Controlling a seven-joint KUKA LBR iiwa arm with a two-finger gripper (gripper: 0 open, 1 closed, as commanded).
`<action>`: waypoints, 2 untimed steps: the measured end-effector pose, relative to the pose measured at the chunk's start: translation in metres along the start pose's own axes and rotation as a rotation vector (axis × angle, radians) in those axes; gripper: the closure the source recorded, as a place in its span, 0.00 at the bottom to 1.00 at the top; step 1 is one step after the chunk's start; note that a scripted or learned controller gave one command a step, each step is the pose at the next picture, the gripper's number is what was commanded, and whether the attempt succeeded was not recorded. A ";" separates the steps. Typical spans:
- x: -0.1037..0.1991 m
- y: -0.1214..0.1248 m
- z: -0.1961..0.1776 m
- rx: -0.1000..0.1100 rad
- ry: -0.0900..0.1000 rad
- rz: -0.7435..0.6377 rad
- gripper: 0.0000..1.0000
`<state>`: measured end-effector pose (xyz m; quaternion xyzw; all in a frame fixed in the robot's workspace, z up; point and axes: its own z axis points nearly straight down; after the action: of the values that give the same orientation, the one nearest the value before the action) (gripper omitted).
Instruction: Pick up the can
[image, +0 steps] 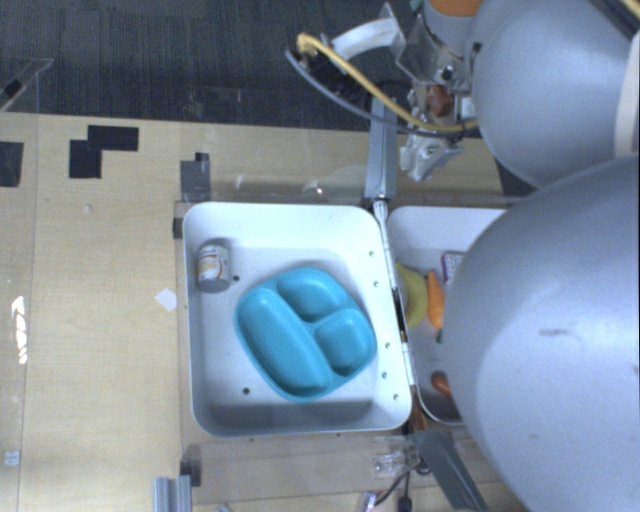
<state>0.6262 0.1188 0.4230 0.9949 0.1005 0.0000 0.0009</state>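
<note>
Gripper (428, 158) shows near the top of the view, over the far end of the seam between the two bins. It is small and partly lost against the wrist hardware, so I cannot tell whether it is open or closed; nothing is visible in it. A yellow cable (350, 72) loops out to the left of the wrist. The grey arm (545, 340) bulks across the right side and covers most of the right bin (440, 225).

The can (212, 266) sits in the left bin (290, 415), near the far-left corner and close to the left wall, well apart from the gripper. Just beside it, toward the bin's middle, lies a blue tray (305, 332) with three compartments.

In the visible strip of the right bin are a yellow-green item (411, 295), an orange item (435, 302) touching it, and a darker orange item (441, 383) nearer the front.
</note>
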 end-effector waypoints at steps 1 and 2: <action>0.027 -0.001 0.107 0.000 -0.007 0.001 1.00; 0.045 -0.073 0.014 0.000 0.000 -0.001 1.00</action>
<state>0.6560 0.1996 0.4085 0.9949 0.1009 -0.0003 0.0008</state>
